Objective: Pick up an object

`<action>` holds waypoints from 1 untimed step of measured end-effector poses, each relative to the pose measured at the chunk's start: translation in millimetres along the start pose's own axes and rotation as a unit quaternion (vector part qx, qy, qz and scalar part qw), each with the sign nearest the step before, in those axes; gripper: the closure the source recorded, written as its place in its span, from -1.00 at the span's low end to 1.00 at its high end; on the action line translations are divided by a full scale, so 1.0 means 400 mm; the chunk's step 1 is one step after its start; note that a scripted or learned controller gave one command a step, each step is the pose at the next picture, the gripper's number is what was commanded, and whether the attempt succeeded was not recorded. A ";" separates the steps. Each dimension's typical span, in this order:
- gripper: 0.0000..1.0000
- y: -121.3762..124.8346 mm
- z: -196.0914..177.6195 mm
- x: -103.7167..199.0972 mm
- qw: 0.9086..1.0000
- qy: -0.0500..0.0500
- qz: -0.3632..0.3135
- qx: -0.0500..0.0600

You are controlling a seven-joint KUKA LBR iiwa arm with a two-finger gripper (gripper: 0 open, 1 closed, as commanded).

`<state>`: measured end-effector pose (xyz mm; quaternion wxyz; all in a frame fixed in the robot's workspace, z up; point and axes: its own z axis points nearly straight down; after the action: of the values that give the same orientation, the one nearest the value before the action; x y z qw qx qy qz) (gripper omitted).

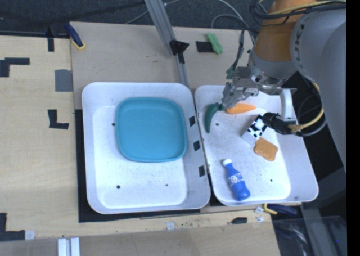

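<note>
One gripper (232, 98) low in right bin (281, 190), beside carrot (241, 108) and green piece (210, 115); claw state unclear.

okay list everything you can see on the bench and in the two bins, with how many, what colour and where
bins: two, white, side by side on the bench
plate: one, teal, middle of the left bin
carrot-shaped piece: one, orange, far end of the right bin
curved green piece: one, dark green, right bin by its left wall
black and white block: one, middle of the right bin
tan block: one, orange-brown, right bin, just nearer than the black and white block
bottle: one, blue with white cap, lying in the near part of the right bin
green clip: one, on the bench beyond the bins
arm: one, grey with orange band, from the right
tool: one, over the far end of the right bin, beside the carrot-shaped piece
</note>
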<state>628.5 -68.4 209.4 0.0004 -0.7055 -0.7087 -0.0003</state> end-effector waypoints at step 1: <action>1.00 -0.027 0.015 0.121 1.000 0.000 0.000 0.000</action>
<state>617.6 -20.2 203.5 0.0007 -0.7057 -0.7086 0.0000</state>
